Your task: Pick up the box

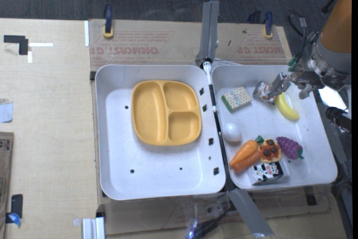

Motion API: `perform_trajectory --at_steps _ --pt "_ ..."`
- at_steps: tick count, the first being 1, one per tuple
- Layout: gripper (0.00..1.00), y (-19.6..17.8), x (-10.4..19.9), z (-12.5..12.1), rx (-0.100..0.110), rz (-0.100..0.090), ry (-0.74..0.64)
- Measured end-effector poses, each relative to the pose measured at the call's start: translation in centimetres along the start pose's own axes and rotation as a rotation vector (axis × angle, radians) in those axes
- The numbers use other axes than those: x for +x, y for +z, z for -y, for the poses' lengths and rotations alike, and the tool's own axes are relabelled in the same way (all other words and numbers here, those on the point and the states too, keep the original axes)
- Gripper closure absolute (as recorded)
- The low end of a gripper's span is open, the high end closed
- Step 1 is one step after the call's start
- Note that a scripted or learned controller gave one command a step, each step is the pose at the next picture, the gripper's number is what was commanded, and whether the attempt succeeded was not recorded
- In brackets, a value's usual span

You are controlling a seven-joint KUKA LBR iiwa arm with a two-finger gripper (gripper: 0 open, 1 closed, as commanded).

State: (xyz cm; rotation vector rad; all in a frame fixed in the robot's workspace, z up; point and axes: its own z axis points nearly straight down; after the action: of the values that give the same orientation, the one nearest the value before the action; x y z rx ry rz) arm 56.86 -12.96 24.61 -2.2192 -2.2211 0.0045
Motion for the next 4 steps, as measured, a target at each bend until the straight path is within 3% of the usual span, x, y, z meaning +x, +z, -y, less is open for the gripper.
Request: perform_trajectory --at_steps 1,2,3,4 --pt "0.0 11.4 1.9 -7.3 -0.005 0.001 -0.002" --pt "0.0 15.5 3.3 -2.9 -0.002 0.0 -0.084" --pt "0.0 15.4 2.9 -9.0 -0.002 0.001 -0.16" --pt "0.0 15.3 -3.1 -9.3 -0.004 -0.008 -0.048"
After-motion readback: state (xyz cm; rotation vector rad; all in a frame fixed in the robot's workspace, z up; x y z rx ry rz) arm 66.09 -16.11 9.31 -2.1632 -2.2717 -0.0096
